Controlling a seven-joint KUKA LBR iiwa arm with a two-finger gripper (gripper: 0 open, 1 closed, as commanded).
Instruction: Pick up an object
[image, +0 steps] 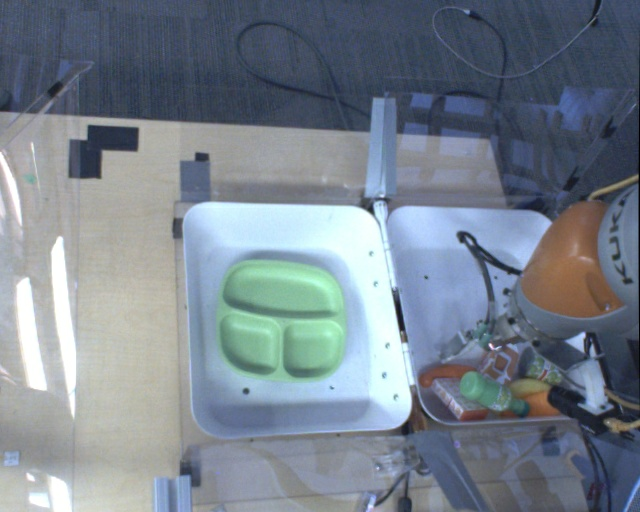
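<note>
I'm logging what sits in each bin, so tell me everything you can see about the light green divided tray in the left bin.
The light green divided tray looks like moulded plastic, a rounded rectangle with soft corners. It has three recesses: one long compartment along the far side and two smaller ones side by side along the near side. It lies flat and upright, roughly in the middle of the left white bin, resting on its floor. Its compartments hold nothing, and the arm is away over the other bin.
</note>
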